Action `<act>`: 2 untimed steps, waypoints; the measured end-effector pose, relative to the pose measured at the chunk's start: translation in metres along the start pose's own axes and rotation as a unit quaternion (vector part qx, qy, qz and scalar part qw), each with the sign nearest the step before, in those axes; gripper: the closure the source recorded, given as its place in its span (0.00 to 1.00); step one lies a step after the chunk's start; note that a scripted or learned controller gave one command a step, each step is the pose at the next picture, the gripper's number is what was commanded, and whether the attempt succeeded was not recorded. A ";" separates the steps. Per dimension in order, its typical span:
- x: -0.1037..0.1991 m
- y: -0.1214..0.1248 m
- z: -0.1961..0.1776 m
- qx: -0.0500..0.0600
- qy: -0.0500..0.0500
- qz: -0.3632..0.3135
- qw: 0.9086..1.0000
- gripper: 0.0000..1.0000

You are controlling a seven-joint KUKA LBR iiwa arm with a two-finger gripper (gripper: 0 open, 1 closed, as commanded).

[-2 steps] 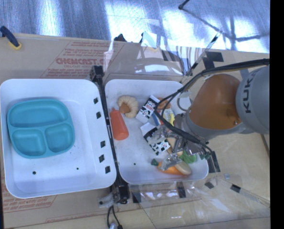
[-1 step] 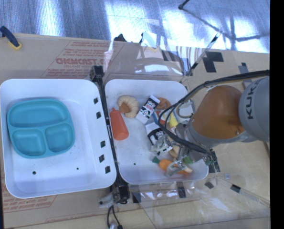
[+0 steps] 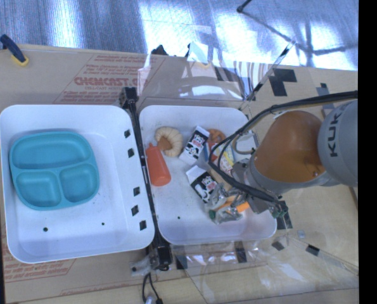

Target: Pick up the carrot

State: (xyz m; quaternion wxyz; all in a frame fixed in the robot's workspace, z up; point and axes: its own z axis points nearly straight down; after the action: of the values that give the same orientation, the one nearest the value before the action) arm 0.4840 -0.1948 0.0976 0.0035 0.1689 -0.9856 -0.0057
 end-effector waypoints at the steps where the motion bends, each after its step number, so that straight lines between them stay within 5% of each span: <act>1: 0.003 -0.009 0.008 0.001 0.000 -0.058 0.998 1.00; 2: -0.077 -0.033 0.007 0.002 -0.003 0.091 0.996 1.00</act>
State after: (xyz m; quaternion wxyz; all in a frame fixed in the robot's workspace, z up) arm 0.5681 -0.2002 0.0900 0.0005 0.0785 -0.9969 -0.0039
